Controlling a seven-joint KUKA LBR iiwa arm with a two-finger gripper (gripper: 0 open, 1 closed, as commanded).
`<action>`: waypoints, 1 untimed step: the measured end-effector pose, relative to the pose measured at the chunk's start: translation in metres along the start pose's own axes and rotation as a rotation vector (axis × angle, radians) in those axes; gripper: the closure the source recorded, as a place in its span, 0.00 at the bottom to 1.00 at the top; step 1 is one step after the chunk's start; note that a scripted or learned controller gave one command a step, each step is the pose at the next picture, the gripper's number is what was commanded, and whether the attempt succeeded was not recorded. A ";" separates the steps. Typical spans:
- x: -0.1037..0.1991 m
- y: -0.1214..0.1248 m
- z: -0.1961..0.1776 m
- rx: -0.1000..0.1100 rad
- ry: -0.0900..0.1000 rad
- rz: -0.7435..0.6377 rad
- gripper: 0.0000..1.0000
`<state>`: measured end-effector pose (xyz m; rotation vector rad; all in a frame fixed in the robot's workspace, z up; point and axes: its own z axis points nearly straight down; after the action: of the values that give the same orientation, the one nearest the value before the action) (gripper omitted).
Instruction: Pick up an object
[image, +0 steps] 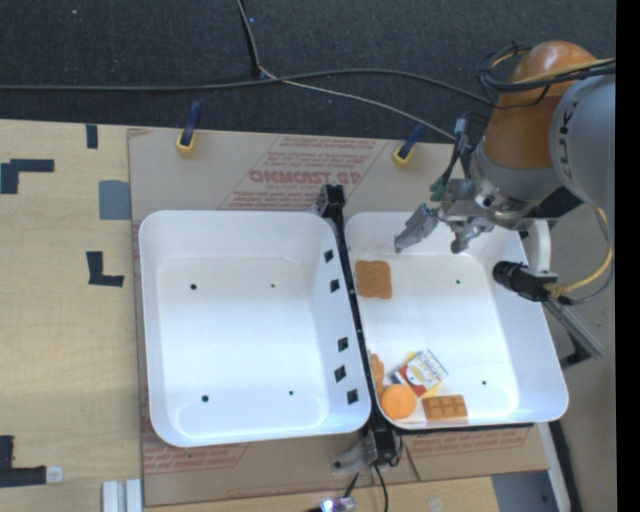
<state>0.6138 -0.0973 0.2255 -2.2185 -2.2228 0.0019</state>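
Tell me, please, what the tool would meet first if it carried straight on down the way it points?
Probably the bare floor of the right bin, with the tool open above it; depth is unclear.

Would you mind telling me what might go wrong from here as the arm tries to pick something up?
The gripper hangs open near the right bin's far wall, beside the flat brown square; something that thin may slip the fingers. The orange ball, waffle piece and packet crowd the near corner, so a grasp there could catch several or hit the wall.
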 end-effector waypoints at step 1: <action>0.013 -0.004 -0.078 -0.008 0.000 -0.001 0.00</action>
<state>0.6096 -0.0839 0.3030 -2.2215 -2.2283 -0.0065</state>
